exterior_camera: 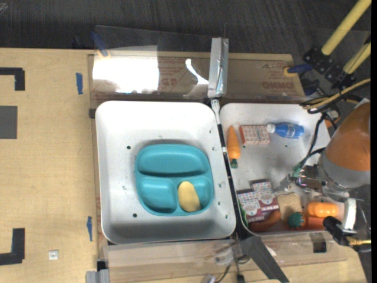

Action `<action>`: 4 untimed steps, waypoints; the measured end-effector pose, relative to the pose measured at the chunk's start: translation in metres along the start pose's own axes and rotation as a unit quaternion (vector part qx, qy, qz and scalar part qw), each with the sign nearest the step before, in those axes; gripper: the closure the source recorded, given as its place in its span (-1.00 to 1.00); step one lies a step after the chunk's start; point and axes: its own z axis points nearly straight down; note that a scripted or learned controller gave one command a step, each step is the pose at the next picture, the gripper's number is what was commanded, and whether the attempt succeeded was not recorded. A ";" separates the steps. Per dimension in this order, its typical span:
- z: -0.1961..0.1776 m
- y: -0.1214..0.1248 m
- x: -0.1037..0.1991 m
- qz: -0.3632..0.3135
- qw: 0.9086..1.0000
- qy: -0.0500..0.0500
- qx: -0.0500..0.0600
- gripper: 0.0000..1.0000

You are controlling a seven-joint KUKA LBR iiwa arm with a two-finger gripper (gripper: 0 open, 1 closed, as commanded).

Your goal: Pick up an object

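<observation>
The right bin (268, 114) holds several small objects. An orange carrot-shaped piece (234, 144) lies along its left wall, with a pink-and-white box (254, 134) and a blue bottle (287, 130) beside it. Toward the front lie a red-and-white carton (259, 198), a tan bread-like slice (288, 203) and an orange piece with a green end (315, 211). My gripper (300, 177) hangs low over the right bin's front right part, just above the tan slice. The wrist and orange band hide its tips.
The left bin (118, 158) carries a teal divided tray (171, 164) with a yellow oval object (188, 196) in its front right compartment. A metal divider (217, 69) stands behind the bins. Cables and yellow struts (347, 22) crowd the far right.
</observation>
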 end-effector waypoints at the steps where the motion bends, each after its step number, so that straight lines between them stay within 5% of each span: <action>1: -0.067 0.025 0.072 0.175 0.985 0.001 -0.002 -1.00; 2: -0.090 0.086 0.155 0.314 0.950 0.001 -0.001 -1.00; 3: -0.090 0.060 0.165 0.434 0.901 0.000 0.001 -1.00; 4: -0.089 0.043 0.128 0.546 0.838 0.000 0.001 -1.00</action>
